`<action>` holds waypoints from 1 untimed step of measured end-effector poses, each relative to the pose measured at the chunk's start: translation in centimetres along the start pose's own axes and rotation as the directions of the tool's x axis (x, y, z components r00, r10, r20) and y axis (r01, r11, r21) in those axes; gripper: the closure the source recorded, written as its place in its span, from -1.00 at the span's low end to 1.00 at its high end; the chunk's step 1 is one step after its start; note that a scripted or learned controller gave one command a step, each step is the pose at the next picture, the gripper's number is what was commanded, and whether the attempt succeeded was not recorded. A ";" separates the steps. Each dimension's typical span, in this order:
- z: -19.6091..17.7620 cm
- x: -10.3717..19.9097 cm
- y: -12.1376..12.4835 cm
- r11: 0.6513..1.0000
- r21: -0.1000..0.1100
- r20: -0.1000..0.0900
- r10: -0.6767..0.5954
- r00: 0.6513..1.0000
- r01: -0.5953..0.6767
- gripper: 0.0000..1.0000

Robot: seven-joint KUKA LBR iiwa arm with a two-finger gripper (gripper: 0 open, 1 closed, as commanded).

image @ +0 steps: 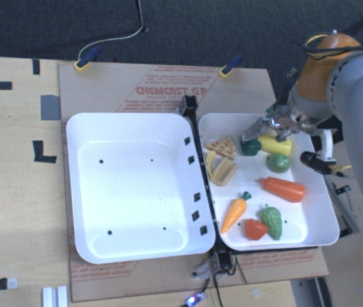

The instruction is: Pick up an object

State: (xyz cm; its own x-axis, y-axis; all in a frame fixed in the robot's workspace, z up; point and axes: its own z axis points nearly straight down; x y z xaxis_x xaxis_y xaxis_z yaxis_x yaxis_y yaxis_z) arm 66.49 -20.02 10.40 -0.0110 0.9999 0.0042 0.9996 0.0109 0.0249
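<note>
The right bin (316, 226) holds several toy foods. A dark green piece (250, 148), a yellow piece (278, 146) and a round green piece (278, 163) lie at its far side. My gripper (266, 128) hangs low over the far part of this bin, just above the dark green and yellow pieces. A long red-orange vegetable (284, 188) lies mid-right. An orange carrot (234, 213), a red piece (255, 229) and a bumpy green piece (272, 222) sit near the front. A waffle-like piece (221, 147) and a beige bread piece (223, 169) rest by the left wall.
The left bin (130, 184) stands beside the right one, with black clips (197, 197) along the shared wall. Both bins rest on a cardboard sheet (162, 91). The grey arm with its orange band (319, 75) fills the upper right.
</note>
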 end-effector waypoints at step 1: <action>1.7 -2.1 0.6 1.000 0.017 0.005 0.006 1.000 -0.006 -1.00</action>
State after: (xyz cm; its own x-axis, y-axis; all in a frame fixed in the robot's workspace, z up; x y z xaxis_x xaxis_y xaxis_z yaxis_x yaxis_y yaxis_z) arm 67.16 -22.13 8.72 -0.0053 1.0000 -0.0011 1.0000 0.0054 0.0076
